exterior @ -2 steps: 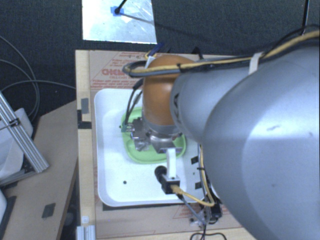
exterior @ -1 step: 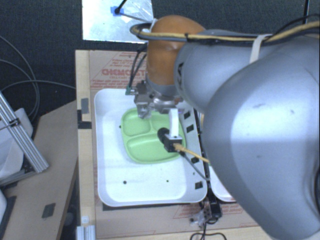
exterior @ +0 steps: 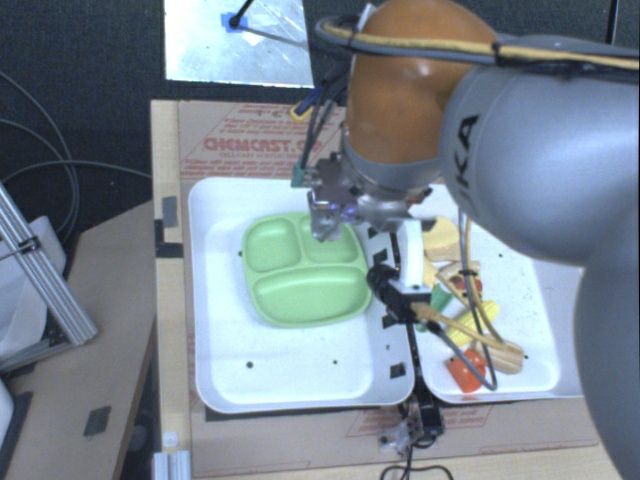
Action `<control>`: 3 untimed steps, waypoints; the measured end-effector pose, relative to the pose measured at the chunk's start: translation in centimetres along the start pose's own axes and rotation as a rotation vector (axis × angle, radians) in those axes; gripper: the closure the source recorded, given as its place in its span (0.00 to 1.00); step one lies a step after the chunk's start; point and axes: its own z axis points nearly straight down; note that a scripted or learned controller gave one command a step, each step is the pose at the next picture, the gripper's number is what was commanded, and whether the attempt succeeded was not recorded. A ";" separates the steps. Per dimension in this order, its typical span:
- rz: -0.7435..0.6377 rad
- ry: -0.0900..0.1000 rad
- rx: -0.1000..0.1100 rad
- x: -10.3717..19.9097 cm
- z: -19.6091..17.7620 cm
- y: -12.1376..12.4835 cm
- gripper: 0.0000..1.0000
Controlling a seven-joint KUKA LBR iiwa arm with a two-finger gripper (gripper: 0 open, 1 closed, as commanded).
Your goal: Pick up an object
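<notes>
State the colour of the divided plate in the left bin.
Light green; the divided plate shows plainly in the camera view.

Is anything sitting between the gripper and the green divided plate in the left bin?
Nothing visible. The gripper is right over the green plate's upper right compartment, with no other object between them.

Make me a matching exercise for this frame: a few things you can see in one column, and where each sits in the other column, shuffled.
Things:
1. green divided plate
2. pile of small toys
3. claw
4. shiny sheet

Places:
A. in the right bin
B. beyond the bins, at the top of the view
C. in the left bin
D. over the plate's far edge

Pairs: 1-C, 2-A, 3-D, 4-B
</notes>
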 end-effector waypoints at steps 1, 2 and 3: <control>-0.004 -0.005 0.014 6.1 9.4 -1.3 1.00; 0.005 -0.006 0.012 3.5 9.1 -4.8 1.00; 0.010 -0.008 0.008 -2.8 13.0 0.8 1.00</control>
